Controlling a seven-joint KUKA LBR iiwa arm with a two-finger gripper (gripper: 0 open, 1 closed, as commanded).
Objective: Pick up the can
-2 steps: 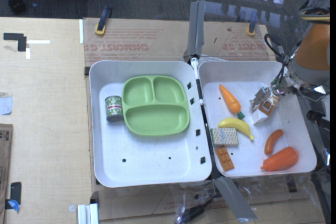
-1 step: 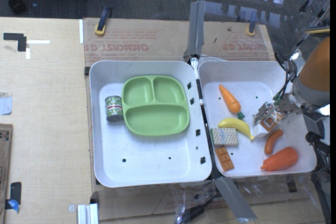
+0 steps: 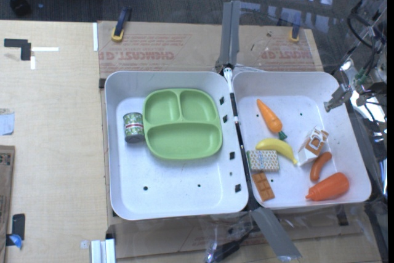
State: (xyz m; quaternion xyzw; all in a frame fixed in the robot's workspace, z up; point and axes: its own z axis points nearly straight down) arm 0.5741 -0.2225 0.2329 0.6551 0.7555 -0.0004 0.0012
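**Gripper at the right bin's far edge, can in the left bin**

The gripper (image 3: 337, 100) sits at the far right rim of the right white bin (image 3: 295, 90), a pale metal tip poking over the rim with cables and shiny parts behind it. It touches none of the objects, and whether it is released or clenched cannot be told, since the tip is small and partly cut off by the frame edge.

The small cylindrical can with a green and white label (image 3: 133, 127) lies on its side in the left white bin (image 3: 166, 194), just beside the left edge of a green divided plastic plate (image 3: 183, 124).

The right bin holds a small orange toy carrot (image 3: 268, 115), a yellow toy banana (image 3: 277, 149), a speckled square sponge-like block (image 3: 263, 161), a brown waffle-patterned bar (image 3: 263, 186), a white and orange carton (image 3: 313, 143), a reddish toy sausage (image 3: 320, 166) and a larger orange toy carrot (image 3: 329, 187) near the right corner.
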